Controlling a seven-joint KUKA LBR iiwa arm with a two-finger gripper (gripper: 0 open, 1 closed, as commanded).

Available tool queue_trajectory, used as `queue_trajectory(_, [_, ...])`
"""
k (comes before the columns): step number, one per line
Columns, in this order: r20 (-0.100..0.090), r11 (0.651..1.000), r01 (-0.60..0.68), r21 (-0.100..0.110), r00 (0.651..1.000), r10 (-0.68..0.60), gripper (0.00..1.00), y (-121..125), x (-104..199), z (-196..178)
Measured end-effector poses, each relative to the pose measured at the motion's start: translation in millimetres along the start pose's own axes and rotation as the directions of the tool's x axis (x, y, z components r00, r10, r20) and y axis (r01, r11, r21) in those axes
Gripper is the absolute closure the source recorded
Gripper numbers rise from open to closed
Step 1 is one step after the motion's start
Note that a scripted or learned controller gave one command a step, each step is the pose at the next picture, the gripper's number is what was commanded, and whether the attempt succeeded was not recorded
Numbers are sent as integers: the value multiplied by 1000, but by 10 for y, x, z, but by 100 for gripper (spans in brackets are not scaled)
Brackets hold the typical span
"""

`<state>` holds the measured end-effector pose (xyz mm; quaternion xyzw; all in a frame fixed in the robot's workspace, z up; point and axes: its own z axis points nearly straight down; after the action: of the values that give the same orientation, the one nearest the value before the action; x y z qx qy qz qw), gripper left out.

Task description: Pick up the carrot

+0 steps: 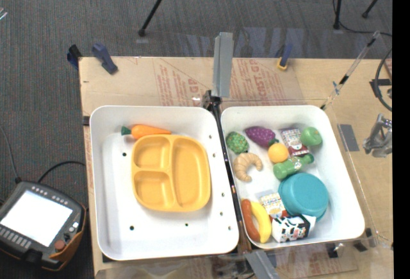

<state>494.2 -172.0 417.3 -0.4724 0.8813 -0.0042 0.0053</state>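
I see the carrot (148,131) lying on its side in the left bin (106,207), at the far end, its green top pointing left and its orange body touching or just beside the far rim of the yellow divided plate (172,172). It sits well apart from the clutter in the right bin (346,207), where the teal bowl (303,195), croissant (245,166), purple grapes (260,136), green apple (312,136) and small milk carton (291,228) crowd together.

At the right edge of the view, beyond the bins, I make out a grey metal piece that is probably the gripper (379,136); it sits clear of everything on the worktop (160,79), and I cannot tell how it is set from here.

The step in hand, as I judge it, is the approach: the reach across to the left bin is not yet begun. To do it well I would travel high over the right bin (nothing there should be brushed), then descend over the carrot's thicker orange middle with the closing line set across its long axis. The tight spot is the plate's rim on the near side and the bin wall on the far side, so I would keep the descent vertical and centred between them, and lift straight up before moving away.
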Motion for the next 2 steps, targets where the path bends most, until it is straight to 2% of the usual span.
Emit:
queue_trajectory(1, [1, 979, 202, -26, 979, -202, 100, 119, 193, 1718])
queue_trajectory(2, [2, 968, 250, -28, 968, -250, 100, 164, 184, 2568])
